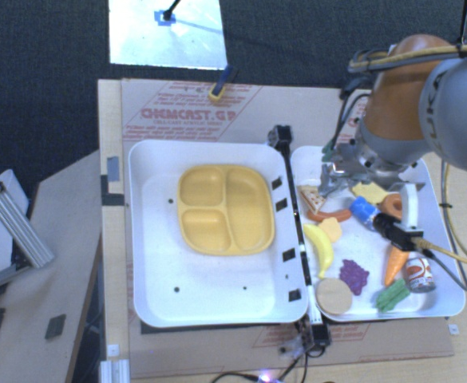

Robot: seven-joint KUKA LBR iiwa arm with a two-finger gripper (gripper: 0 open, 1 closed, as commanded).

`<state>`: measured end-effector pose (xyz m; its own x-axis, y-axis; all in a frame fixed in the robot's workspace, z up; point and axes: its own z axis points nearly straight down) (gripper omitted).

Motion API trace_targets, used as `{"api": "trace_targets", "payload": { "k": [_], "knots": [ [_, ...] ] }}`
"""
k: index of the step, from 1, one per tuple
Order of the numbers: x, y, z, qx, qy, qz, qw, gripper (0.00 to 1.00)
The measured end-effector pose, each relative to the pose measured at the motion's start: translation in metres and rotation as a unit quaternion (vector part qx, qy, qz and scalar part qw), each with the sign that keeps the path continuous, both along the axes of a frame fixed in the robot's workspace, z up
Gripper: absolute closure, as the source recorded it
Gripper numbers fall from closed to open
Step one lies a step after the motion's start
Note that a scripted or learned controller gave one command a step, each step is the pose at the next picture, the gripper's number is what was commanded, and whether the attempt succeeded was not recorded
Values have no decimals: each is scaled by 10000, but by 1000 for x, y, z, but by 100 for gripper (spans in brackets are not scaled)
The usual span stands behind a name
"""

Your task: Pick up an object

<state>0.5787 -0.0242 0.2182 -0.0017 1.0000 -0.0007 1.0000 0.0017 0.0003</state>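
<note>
Camera view, progress: nothing is lifted yet as far as I can judge; the pick itself is still to do.
Left bin [149, 294]: one, centre-left of frame, holding one yellow divided tray [223, 208].
Right bin [449, 298]: one, right of frame, holding the toy foods.
Toy foods, counted left to right: one pizza slice [310, 199], one banana [321, 248], one tan disc [334, 296], one purple grape bunch [354, 275], one blue bottle [363, 211], one green piece [393, 295], one carrot [395, 263], one small can [417, 274].
Gripper [334, 178]: low over the upper left of the right bin, above the pizza slice; I cannot tell whether it is open or closed.
Held object: none visible between its fingers.
</note>
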Motion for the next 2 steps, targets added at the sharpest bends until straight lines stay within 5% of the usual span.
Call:
{"api": "trace_targets", "payload": {
  "k": [2],
  "knots": [
    [-2,-1,1,4,-11,13,10000,100]
  ]
}}
